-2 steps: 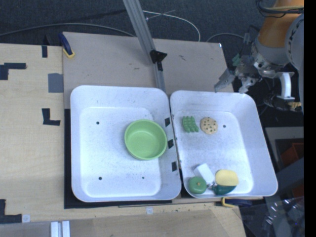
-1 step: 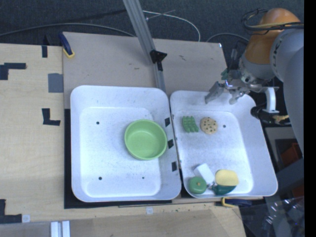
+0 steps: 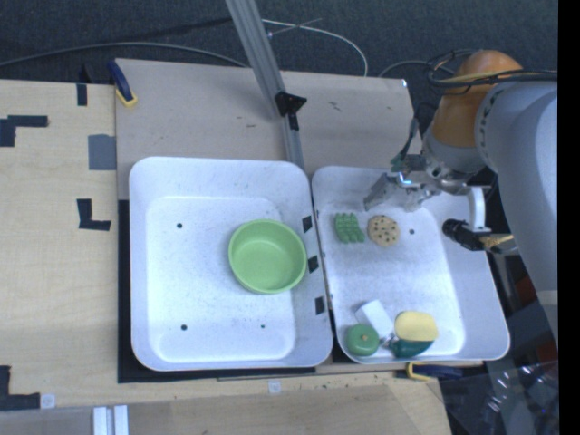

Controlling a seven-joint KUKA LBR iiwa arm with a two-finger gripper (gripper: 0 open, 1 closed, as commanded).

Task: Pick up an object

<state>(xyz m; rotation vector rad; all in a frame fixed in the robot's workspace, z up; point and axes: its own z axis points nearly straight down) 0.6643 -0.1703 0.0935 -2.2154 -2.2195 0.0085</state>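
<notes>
Hovering near the right bin's far edge, fingers seemingly apart, just beyond the cookie.

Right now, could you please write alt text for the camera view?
A grey robot arm's gripper hovers over the right bin, just above a cookie and a green ridged piece. The left bin holds a green bowl.
</notes>
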